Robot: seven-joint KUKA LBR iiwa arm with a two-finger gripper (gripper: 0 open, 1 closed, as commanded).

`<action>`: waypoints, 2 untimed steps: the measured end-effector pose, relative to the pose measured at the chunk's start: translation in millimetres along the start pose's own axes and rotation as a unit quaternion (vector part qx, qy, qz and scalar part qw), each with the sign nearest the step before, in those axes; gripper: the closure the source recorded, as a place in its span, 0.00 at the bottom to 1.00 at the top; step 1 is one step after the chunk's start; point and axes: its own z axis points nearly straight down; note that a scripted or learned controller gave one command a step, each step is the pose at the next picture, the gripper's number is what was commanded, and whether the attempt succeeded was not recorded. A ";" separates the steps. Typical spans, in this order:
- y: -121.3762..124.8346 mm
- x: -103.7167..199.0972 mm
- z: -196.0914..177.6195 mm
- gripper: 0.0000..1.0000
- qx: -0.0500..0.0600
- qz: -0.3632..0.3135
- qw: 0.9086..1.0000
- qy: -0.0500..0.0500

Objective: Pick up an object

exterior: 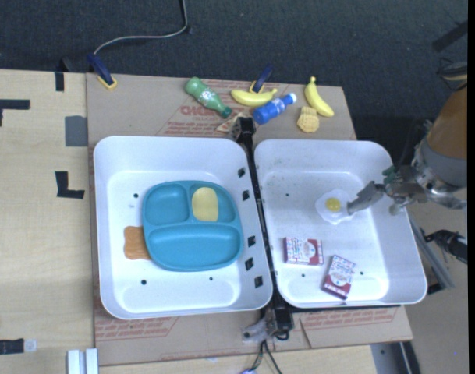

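Reach into the right bin, nothing lifted yet

From the camera view, the gripper (356, 203) is seen beside the fried egg toy (331, 206) in the right bin (377, 153); its opening cannot be told, and no grasp is shown.

- Arm (444, 142) is reaching in from the right side of the camera view, grey body with the orange band showing near the right edge.
- Wrist is sitting low and tilting leftward, with dark fittings bunching around it.
- Gripper (354, 204) is extending out to the left from the wrist, pointing slightly downward along a slant.
- Gripper is appearing as one thin grey shape at this angle; its tip is blurring into a single point.
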 end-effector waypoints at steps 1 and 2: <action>-35.0 66.5 75.9 0.00 0.001 0.000 1.000 0.001; -49.3 97.7 101.0 0.00 0.001 0.000 1.000 0.001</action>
